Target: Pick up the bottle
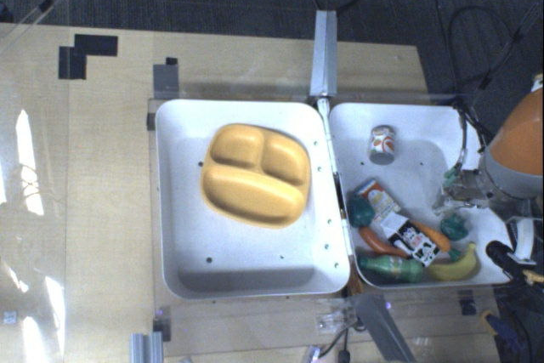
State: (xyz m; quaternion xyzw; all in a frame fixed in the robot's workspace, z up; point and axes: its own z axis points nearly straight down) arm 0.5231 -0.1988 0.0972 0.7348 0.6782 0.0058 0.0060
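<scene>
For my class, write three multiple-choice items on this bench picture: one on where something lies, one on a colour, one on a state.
1. Where does the green bottle lie?
A. In the left bin, on the yellow mould
B. In the right bin, along its near wall
C. On the bench, outside both bins

2. What colour is the large moulded piece in the left bin?
A. Yellow
B. Blue
C. Red

3. How does the bottle rest?
A. Standing upright
B. Lying on its side
C. Lifted clear above the bin

Answers:
1. B: the bottle lies by the front wall of the right bin, beside the banana.
2. A: the piece is yellow against the white bin floor.
3. B: its length runs flat along the bin floor, with other items heaped against it.
</scene>
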